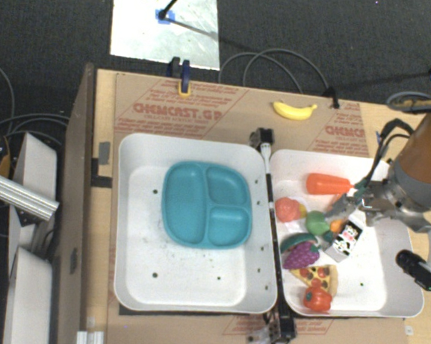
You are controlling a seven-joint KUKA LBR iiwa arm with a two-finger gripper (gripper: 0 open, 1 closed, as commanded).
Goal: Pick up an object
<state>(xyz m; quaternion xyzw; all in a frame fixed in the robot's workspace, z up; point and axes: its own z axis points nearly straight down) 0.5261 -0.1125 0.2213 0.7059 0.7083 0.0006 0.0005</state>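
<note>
Two white bins (202, 155) share the bench; fingers (341, 208) hover over toy food (317, 223), their state unclear

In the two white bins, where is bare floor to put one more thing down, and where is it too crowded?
Free: the left bin floor around the blue plate, mostly below it, and the right bin near corner, right of the pizza slice. Crowded: the right bin's left side, where strawberry, grapes and tomato cluster; the claw is by the carrot.

Grey arm reaching in from right, gripper (345, 209) low — finger state perhaps unreadable.
</note>
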